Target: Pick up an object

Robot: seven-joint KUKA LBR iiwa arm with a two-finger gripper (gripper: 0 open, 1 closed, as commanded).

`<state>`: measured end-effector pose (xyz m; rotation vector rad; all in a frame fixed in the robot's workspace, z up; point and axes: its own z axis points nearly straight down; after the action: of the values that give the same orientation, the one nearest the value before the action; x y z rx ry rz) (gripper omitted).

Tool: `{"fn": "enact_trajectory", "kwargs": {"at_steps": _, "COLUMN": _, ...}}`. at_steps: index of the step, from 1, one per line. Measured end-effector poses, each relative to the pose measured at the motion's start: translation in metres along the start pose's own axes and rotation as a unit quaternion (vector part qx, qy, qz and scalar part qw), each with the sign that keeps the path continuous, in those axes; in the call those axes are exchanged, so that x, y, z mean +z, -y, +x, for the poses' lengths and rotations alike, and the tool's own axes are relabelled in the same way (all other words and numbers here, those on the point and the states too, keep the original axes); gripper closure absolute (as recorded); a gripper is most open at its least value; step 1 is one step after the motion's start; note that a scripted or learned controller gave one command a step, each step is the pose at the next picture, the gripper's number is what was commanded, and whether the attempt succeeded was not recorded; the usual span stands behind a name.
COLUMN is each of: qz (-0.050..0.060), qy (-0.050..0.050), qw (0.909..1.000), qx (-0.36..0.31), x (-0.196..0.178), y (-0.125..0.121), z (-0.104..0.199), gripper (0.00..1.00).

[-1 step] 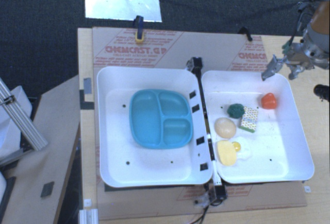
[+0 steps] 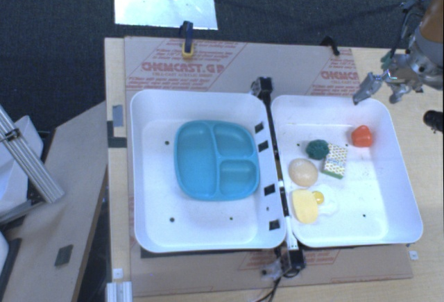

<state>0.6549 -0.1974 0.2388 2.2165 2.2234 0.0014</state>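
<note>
The right bin [image 2: 395, 214] holds several small objects: a red-orange piece [image 2: 361, 135], a dark green clump [image 2: 318, 148], a green-and-white patterned block [image 2: 336, 160], a beige egg-shaped piece [image 2: 302, 171] and a pale yellow piece [image 2: 306, 205] with a small yellow ball at its side. My gripper [image 2: 381, 86] hangs at the far right, above the back rim of the right bin. Its two fingers are spread apart with nothing between them. It sits up and to the right of the red-orange piece, clear of all the objects.
The left bin [image 2: 149, 224] holds a blue divided plate [image 2: 215, 160]. Black clips run along the seam [image 2: 272, 162] between the bins. A yellow-and-black clamp [image 2: 187, 40] sits on the cardboard behind the left bin.
</note>
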Motion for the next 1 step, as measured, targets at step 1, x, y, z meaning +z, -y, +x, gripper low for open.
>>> {"fn": "enact_trajectory", "kwargs": {"at_steps": 1, "qz": 0.002, "qy": 0.0, "qw": 1.0, "qx": 0.0, "x": 0.0454, "y": 0.0076, "z": 0.0035, "gripper": 0.0}}
